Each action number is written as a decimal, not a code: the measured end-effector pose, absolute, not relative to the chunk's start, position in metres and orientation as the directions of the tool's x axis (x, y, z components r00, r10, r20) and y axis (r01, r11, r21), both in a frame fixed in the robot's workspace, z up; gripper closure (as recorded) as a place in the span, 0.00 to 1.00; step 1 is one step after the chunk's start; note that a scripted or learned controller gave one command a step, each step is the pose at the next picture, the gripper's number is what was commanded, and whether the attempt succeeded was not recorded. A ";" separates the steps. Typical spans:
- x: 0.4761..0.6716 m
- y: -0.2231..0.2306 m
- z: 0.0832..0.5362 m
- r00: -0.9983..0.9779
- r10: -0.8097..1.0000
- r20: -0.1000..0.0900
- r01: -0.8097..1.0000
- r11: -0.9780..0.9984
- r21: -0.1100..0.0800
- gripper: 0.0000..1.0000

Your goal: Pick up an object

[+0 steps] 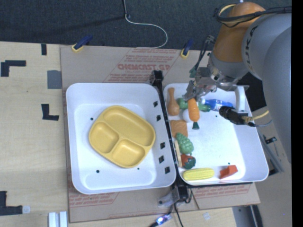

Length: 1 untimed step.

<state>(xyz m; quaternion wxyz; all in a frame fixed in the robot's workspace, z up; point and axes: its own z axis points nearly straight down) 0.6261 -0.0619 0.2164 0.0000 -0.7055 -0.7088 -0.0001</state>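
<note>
1. Hanging over the far part of the right bin (251,160), the gripper (195,97) sits right at an orange carrot (193,110), which appears to hang just below its fingertips. From this slant I cannot tell whether the fingers are apart or clamped on the carrot, nor whether it is lifted or resting on the bin floor.
2. Judging from that, the pick is at the grasp stage; a clear lift is left to do.
3. Nearer the camera than the gripper lie a yellow corn cob (198,174), a red block (228,171) and a green vegetable (184,144).
4. Well to the gripper's side, the left bin (80,103) holds a yellow divided plate (121,135).
5. Beyond the gripper, brown cardboard (137,65) underlies both bins, then dark carpet (61,11) with a thin cable (142,25).
</note>
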 end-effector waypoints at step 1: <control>0.627 -0.054 0.234 -0.002 1.000 0.000 1.000 0.002 0.000 1.00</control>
